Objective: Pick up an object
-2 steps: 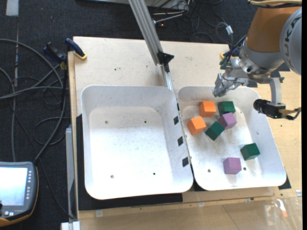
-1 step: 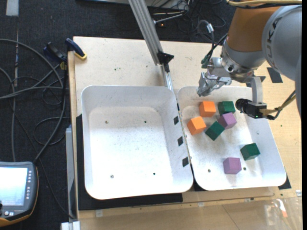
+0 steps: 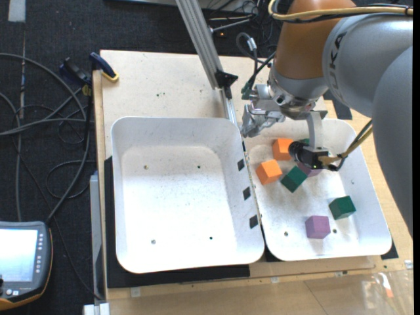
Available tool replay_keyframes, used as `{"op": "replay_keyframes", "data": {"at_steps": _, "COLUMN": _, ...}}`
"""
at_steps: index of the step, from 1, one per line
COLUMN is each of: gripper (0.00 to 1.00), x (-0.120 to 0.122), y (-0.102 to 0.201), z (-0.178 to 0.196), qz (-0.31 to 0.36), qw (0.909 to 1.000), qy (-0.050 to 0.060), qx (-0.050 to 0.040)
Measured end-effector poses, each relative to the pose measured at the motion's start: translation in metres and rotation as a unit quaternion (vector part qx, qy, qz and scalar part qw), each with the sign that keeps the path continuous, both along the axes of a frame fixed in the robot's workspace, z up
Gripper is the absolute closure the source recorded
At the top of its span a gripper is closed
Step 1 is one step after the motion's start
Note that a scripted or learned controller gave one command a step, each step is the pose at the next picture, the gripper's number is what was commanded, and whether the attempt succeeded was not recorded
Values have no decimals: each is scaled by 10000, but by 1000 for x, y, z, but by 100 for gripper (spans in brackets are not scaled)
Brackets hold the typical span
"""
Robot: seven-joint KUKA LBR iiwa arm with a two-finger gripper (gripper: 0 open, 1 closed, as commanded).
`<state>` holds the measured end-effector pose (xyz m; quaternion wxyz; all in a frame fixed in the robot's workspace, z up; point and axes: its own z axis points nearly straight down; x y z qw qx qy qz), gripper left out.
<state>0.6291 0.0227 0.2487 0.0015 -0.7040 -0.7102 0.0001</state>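
Hanging above the upper left corner of the right bin [image 3: 357, 238], the fingers [image 3: 253, 125] sit close to the raised lip where it meets the left bin [image 3: 177, 195]. Whether they are released or clenched cannot be told from this angle, and no object is seen between them. Candidates all lie in the right bin. The upper orange cube [image 3: 283, 148] is nearest, just right of and below the fingers, and the lower orange cube [image 3: 269, 171] sits below it. A dark green block [image 3: 294, 179] is tilted and just beside the lower cube. A green cube [image 3: 342, 207] and a purple cube [image 3: 317, 226] lie well apart toward the lower right. Main risk, as I judge it: a straight descent from here meets the bin lip or bare floor rather than a cube, giving an empty close. Second risk: in the crowded trio, one finger lands on a neighbour, shoves it, or wedges two pieces together, and the tilted block would likely slip or rotate out when squeezed. Third: the slanted metal rail [image 3: 200, 35] over the table [image 3: 157, 84] ends near the wrist, so a sideways correction toward the upper left could graze it. The isolated cubes look safer but need a longer reach.
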Motion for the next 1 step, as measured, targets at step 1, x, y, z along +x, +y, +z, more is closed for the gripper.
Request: {"op": "replay_keyframes", "data": {"at_steps": 1, "gripper": 100, "x": 3, "y": 48, "z": -1, "qz": -8, "qw": 10000, "qy": -17, "qx": -4}}
